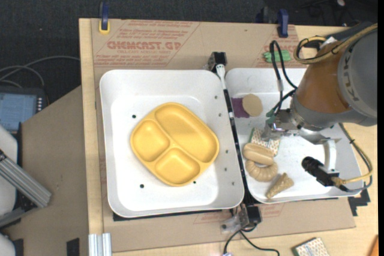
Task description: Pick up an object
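Note:
The right bin (288,78) holds several small toy foods. At its upper left a tan round disc (252,105) lies against a purple piece (238,107). Lower down, close together, lie a speckled square cracker (264,139), a tan bun (258,154), a pale ring-shaped pastry (261,171) and a tan cone (279,184). My gripper (273,128) hangs low over the bin's left half, just above the cracker and right of the disc. Nothing shows in its grasp. The arm's orange band (321,84) hides the bin's upper right.
The left bin (114,129) carries a yellow three-compartment plate (174,144) in its middle. A black divider bar (228,108) runs between the bins. The bench around them is brown cardboard (150,45), with blue clamps at its far edge.

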### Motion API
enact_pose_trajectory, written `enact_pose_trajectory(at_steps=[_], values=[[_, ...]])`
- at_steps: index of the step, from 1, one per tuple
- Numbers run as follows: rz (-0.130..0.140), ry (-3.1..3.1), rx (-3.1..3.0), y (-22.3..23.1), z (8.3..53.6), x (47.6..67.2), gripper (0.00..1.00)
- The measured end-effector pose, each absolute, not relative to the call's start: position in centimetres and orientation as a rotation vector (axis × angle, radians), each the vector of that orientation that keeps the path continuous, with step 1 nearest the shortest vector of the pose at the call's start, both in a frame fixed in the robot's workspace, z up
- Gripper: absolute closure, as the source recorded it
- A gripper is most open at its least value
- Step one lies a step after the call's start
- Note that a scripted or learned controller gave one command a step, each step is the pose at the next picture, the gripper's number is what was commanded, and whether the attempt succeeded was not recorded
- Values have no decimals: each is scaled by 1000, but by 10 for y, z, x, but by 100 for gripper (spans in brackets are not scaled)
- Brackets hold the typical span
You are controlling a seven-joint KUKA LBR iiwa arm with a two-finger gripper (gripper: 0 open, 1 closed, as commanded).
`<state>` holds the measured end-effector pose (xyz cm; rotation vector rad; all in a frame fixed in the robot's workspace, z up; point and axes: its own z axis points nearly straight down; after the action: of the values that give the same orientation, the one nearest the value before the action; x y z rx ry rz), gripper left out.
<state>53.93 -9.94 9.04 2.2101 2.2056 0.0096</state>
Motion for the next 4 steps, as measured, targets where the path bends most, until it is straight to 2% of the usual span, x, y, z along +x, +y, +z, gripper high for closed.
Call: enact_pose_trajectory(at_steps=[1,2,3,4], values=[[13,2208,2214,-98,90,540,0],[10,2216,2209,-116,88,625,0],[3,2219,2216,-115,96,621,100],[8,2209,2216,-153,209,605,100]])
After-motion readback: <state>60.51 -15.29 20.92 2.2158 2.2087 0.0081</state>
